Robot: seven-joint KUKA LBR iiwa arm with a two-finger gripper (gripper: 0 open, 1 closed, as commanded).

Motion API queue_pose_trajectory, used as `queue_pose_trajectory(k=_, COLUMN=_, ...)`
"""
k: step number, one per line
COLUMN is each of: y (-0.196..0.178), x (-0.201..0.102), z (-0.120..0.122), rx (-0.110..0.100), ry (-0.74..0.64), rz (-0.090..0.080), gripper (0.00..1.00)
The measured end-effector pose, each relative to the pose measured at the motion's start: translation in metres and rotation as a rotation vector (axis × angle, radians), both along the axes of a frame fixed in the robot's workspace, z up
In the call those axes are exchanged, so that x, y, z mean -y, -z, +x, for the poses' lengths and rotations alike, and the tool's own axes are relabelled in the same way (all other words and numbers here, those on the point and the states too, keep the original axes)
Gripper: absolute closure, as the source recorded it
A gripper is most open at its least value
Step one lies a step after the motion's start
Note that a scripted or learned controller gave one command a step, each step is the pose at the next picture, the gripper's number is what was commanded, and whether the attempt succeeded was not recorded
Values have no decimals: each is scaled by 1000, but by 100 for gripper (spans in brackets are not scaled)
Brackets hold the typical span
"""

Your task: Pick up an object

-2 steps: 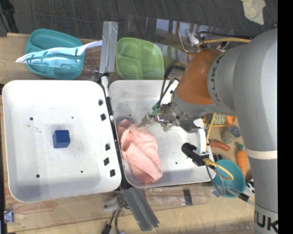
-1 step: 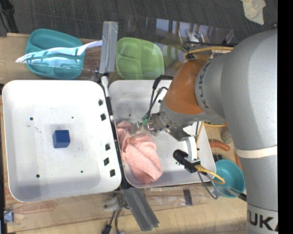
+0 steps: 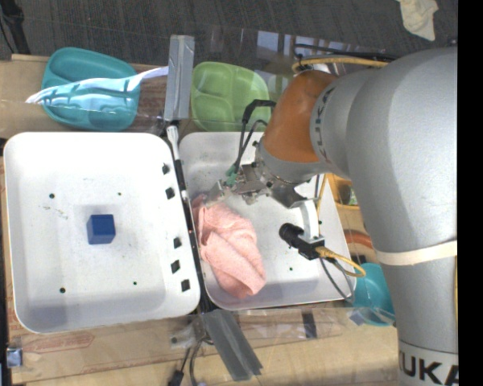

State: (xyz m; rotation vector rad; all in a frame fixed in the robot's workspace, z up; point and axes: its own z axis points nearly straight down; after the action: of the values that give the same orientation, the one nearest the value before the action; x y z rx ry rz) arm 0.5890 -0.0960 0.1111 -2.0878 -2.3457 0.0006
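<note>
While a blue cube [image 3: 101, 228] is being left alone in the left bin [image 3: 32, 159], the tool [image 3: 240, 180] is being hung above the pink cloth [image 3: 229, 248] in the right bin [image 3: 205, 147], its grip state indiscernible.

You see even, bright overhead light, mild glare washing out the left bin [image 3: 32, 215], soft shadows under the arm [image 3: 402, 159] in the right bin [image 3: 205, 147], slightly soft focus overall, dim floor at the far edge.
</note>
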Motion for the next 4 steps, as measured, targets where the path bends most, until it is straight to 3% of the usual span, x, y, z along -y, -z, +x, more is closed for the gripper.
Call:
queue_pose_trajectory(k=1, y=1, x=31, z=-56, rx=-1, ry=-45, rz=0, gripper=0)
queue_pose_trajectory(k=2, y=18, x=5, z=-43, rx=-2, ry=-134, rz=1, gripper=0)
queue_pose_trajectory(k=3, y=8, x=5, z=-42, rx=-2, ry=-139, rz=1, gripper=100)
queue_pose_trajectory(k=4, y=8, x=5, z=-42, rx=-2, ry=-140, rz=1, gripper=0)
